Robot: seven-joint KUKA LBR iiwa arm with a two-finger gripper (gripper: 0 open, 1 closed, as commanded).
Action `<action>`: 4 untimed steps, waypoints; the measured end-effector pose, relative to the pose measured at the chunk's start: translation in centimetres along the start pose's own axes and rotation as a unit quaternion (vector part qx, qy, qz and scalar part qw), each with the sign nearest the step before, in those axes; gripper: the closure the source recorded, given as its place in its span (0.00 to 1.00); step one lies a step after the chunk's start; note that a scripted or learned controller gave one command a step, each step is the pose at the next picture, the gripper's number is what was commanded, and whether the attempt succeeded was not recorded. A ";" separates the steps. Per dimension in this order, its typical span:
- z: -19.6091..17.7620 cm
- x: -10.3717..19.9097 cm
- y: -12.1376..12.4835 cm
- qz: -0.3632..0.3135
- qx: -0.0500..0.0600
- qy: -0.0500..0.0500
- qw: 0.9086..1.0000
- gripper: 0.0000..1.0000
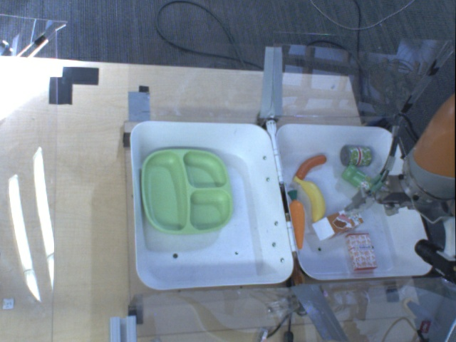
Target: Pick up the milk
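Fingers (pixel 356 206) hover over the right white bin (pixel 399 262) on a wooden bench (pixel 71 191).

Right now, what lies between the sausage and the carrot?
The banana lies between the sausage and the carrot, as the camera view shows.

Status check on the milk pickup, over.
Gripper low in right bin, grip unclear. Milk carton lying just under it, not lifted. Banana and green bottle crowd close.
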State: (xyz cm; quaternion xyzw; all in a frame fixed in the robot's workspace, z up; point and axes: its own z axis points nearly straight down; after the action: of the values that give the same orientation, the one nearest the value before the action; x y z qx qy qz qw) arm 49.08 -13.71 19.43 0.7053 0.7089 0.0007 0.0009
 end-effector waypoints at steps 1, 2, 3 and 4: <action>0.0 0.0 0.0 0.000 0.000 0.000 1.000 0.00; -0.7 7.5 0.0 0.084 0.000 0.000 0.996 0.00; 8.6 2.9 -0.2 0.078 -0.002 0.000 0.997 0.00; 7.7 2.9 0.0 0.077 -0.003 0.001 0.997 1.00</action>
State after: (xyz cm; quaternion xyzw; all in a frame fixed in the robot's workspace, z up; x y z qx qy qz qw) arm 49.13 -10.80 11.76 0.7581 0.6522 0.0032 0.0025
